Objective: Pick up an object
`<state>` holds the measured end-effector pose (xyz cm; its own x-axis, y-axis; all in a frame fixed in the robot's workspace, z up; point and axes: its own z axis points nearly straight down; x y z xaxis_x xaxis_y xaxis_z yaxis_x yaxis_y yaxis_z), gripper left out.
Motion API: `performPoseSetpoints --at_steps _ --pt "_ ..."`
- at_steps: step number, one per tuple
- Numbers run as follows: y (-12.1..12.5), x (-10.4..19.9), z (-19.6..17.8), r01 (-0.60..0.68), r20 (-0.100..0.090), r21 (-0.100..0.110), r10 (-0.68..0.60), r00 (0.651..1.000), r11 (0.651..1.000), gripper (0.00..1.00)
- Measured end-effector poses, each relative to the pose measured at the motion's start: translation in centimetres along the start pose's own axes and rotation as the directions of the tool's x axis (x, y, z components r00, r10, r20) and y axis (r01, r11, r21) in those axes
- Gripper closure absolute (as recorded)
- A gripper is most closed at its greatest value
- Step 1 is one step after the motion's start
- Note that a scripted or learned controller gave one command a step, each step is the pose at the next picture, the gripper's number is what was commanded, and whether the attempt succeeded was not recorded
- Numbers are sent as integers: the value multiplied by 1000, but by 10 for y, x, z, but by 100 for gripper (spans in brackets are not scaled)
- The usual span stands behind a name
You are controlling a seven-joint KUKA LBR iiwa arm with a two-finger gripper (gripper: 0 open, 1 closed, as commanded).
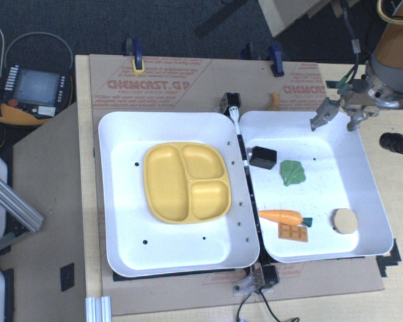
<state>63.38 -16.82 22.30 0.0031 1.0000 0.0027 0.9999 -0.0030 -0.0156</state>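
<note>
Waffle piece (293, 232): brown, flat, near the front edge of the right bin (363, 180), touching the carrot.
Carrot (282, 216): orange with a green tip, lying crosswise just behind the waffle piece.
Round biscuit (345, 221): tan, front right part of the right bin, apart from the carrot.
Green leaf (293, 173): middle of the right bin.
Black block (262, 157): just beside the bin's left wall, near the leaf.
Yellow tray (187, 181): three compartments, centred in the left bin (121, 200).
Gripper (338, 117): above the right bin's back right corner, well apart from every object; jaws spread, nothing between them.
Surface (94, 99): brown cardboard sheet under both bins, blue clamps (138, 54) on its back edge.
</note>
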Motion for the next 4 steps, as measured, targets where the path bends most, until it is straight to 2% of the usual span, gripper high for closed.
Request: performPoseSetpoints --at_steps 1,3,4 --pt "3 1 -9 3 3 -15 -3 1000 1000 0" --pt "2 8 114 3 1 -9 -3 1000 1000 0" --pt "2 8 140 4 2 -11 -4 1000 1000 0"
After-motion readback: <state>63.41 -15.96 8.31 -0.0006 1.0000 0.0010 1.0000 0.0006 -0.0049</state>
